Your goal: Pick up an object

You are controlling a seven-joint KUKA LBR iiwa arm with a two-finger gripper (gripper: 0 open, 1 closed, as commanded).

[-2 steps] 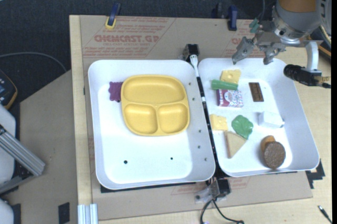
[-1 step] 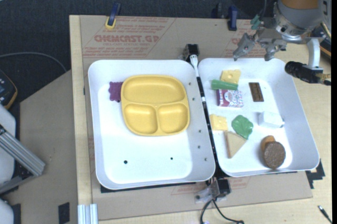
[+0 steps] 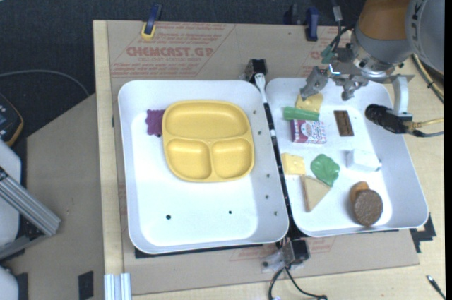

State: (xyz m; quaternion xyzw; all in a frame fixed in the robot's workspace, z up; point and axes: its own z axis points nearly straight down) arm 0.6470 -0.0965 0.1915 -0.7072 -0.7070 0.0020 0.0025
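The gripper (image 3: 332,83) is hovering over the far end of the right bin (image 3: 402,178) with its two fingers spread wide apart and nothing sitting between them. Just under the left finger (image 3: 313,85) a pale yellow cheese-like block (image 3: 308,103) is lying, with a green strip (image 3: 302,114) and a pink-and-white packet (image 3: 309,131) just beyond it toward the camera. A brown chocolate-like bar (image 3: 343,123) is lying a little nearer the camera than the right finger (image 3: 350,85).

Any of these could be serving as the object to pick, and that is the risk: the yellow block, green strip and packet are crowding together, so fingers coming down here could be landing on top of one piece or pinching two at once. The flat bar is offering little height for the fingers to catch, so they could be closing on air.

The yellow divided plate (image 3: 208,138) is sitting in the left bin (image 3: 141,207), well apart from the fingers.
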